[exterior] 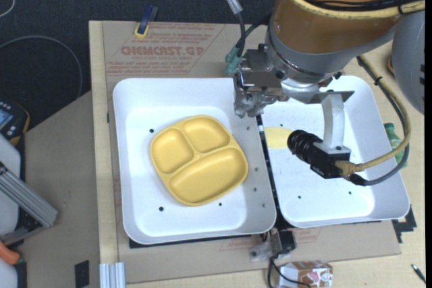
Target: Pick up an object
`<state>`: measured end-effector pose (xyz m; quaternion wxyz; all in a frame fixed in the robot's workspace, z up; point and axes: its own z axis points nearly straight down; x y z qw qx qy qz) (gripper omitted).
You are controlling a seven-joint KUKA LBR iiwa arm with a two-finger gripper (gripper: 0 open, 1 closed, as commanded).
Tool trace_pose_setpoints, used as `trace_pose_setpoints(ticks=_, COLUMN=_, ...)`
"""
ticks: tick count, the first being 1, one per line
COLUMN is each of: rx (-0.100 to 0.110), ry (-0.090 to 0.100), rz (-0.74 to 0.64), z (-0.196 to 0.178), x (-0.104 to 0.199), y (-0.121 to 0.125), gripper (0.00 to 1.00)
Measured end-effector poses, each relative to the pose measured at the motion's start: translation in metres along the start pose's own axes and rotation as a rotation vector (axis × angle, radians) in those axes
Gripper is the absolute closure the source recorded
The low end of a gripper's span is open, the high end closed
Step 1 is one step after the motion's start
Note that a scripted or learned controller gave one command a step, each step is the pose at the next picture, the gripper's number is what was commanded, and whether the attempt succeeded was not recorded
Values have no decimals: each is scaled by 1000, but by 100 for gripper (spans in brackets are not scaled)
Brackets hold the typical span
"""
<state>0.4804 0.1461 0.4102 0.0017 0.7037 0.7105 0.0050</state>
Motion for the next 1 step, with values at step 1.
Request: trace_pose_setpoints(ticks=1, rx=5, ry=-4, rz=7, z=-6, x=-4, y=2, gripper=100)
